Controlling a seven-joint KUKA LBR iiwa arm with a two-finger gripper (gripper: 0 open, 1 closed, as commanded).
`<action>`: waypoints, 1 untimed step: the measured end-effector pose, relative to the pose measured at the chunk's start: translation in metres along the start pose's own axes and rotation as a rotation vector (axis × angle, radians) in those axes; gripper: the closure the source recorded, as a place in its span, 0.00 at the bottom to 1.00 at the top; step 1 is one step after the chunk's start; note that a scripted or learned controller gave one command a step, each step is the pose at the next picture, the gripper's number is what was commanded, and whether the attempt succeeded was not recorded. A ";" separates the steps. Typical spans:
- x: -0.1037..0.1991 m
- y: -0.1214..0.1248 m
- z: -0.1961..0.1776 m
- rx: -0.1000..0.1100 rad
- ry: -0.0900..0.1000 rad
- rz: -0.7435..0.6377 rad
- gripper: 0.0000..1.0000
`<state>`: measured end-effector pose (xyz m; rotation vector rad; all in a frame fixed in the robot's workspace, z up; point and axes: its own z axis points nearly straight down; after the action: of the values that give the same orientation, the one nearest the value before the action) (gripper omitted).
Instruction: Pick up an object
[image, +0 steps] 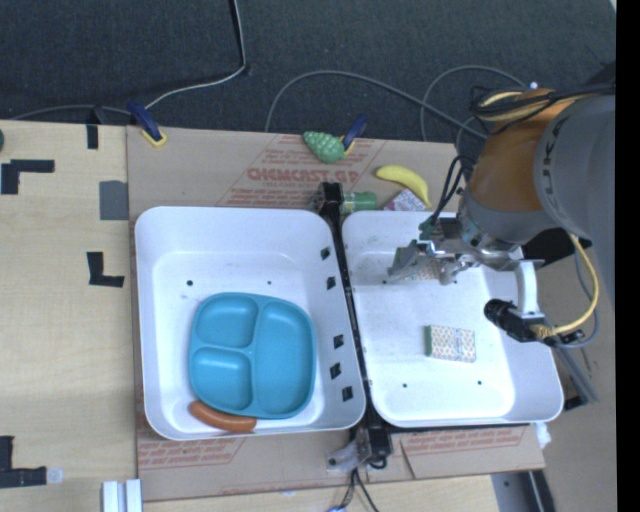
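Bench (60, 330) w/ cardboard sheet (270, 180), 2 white bins (160, 240), banana (403, 182).

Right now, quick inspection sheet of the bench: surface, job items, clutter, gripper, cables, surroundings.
Surface: cardboard sheet on a wooden bench, bearing left bin and right bin side by side.
Job's things: blue divided plate and orange sausage in left bin; small patterned packet in right bin.
Clutter: banana, green item, behind the bins.
Gripper: gripper over right bin's rear, apart from the packet; finger state unclear.
Cables: white cable across the dark floor; loops at the arm.
Surroundings: black tape marks on the bench.
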<state>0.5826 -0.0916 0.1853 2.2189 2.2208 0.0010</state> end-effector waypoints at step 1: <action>0.052 -0.013 -0.008 0.004 0.002 -0.001 1.00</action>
<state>0.5692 -0.0398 0.1933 2.2201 2.2253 -0.0008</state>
